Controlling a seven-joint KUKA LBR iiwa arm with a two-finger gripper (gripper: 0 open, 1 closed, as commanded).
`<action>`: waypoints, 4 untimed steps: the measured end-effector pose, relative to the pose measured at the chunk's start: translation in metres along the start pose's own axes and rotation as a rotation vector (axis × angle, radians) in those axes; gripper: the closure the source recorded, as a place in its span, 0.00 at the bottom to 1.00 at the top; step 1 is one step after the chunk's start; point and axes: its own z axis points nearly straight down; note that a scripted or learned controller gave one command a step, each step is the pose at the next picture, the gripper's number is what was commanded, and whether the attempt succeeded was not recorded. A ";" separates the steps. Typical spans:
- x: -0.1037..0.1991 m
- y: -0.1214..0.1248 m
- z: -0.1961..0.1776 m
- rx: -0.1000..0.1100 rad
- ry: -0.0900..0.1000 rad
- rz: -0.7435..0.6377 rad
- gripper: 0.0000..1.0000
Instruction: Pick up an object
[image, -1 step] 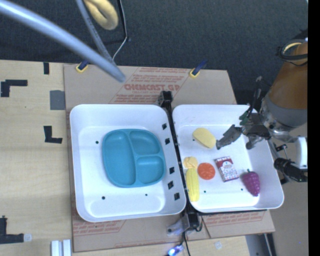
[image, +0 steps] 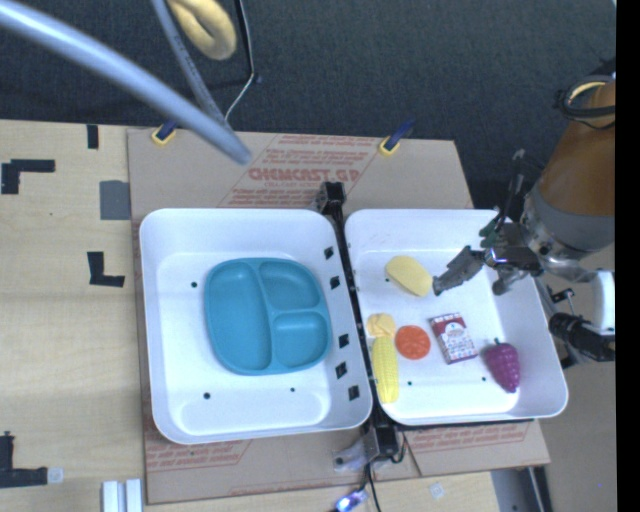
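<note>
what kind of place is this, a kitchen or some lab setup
Most likely a robot lab bench, not a kitchen: a robot arm reaches over two white bins on cardboard, one holding a blue divided plate, the other toy food such as corn.

- Bench top (image: 60, 300): light wood-grain surface, marked with black angular shapes and one grey square.
- Cardboard sheet (image: 300, 165): laid flat on the bench, printed with red lettering, held at its far corners by two clamps.
- Floor (image: 400, 60): dark blue-grey carpet beyond the bench.
- Lighting: even, with soft shadows.
</note>
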 end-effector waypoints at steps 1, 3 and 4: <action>0.000 -0.004 0.065 0.007 0.001 0.001 0.00; 0.001 -0.024 0.171 0.002 -0.003 0.004 0.00; 0.002 -0.023 0.160 0.004 0.001 0.001 1.00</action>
